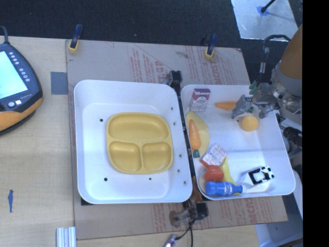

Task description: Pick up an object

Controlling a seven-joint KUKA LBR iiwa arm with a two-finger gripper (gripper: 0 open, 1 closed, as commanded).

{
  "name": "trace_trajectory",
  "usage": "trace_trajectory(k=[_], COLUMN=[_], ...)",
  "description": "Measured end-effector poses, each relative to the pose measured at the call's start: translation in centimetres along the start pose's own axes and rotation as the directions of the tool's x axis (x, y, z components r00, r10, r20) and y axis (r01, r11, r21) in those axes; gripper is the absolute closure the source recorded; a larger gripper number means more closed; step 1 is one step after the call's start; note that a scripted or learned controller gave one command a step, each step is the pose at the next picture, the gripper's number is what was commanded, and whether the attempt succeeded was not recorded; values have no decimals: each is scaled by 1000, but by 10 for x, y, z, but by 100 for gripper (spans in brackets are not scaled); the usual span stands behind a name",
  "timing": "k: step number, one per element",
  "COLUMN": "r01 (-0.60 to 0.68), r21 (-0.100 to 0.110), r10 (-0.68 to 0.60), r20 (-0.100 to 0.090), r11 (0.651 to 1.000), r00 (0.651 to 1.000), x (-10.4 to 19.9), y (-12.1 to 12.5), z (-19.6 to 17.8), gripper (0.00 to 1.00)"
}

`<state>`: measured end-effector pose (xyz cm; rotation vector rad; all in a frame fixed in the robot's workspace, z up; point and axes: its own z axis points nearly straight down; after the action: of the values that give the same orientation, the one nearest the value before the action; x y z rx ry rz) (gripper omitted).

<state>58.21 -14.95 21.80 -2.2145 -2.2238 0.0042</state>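
Blue bottle (223, 189) shares right bin (277, 153); left bin (92, 138) holds yellow tray (139, 141).

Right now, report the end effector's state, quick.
End effector: over the right bin, next to the small orange ball and an orange carrot piece; open or closed cannot be told, and nothing is seen held.

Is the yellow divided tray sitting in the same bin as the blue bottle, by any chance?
No, the yellow divided tray lies in the left bin, while the blue bottle lies in the right bin.
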Motion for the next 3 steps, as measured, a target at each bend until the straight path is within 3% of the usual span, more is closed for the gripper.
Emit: trace_trajectory(k=[1,2,3], r01=[0,2,3], r21=[2,2,3], r10=[0,-2,-3], r20=[2,1,2], r11=[1000,1000,1000], r00=[1000,1000,1000], x=[-63,-62,-63], y=[42,35,35], z=[77,127,116], gripper=[0,0,100])
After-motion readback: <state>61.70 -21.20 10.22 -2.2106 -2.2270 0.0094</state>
